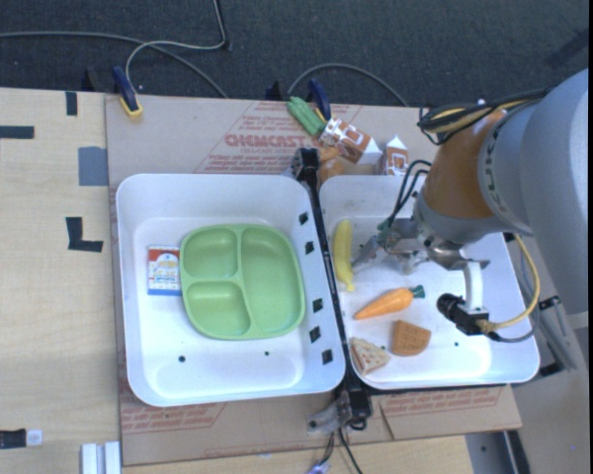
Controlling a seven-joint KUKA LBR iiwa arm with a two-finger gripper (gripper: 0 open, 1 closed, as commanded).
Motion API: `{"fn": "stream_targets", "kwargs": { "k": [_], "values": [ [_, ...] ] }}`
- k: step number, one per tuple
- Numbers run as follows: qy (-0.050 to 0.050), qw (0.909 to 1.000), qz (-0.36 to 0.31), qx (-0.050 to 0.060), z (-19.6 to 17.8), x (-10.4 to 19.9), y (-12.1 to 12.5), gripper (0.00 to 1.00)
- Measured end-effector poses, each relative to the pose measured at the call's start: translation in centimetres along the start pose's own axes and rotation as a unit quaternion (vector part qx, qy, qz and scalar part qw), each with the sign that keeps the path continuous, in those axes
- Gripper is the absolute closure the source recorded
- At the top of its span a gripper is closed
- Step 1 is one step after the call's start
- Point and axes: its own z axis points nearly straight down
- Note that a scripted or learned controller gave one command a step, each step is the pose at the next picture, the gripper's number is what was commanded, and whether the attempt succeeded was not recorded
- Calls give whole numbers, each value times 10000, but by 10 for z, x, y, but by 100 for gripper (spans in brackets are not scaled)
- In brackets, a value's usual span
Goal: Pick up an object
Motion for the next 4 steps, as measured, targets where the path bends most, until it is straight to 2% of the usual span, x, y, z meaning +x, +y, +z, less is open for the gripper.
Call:
{"fn": "stream_targets", "kwargs": {
  "k": [1,2,3,4],
  "values": [
    [44,10000,-26,14,6,-3,-47,0],
    [48,10000,-32,14,7,10,10,0],
    [46,10000,-30,14,7,-9,-21,0],
    [50,10000,-34,40,-36,9,61,0]
  ]
}}
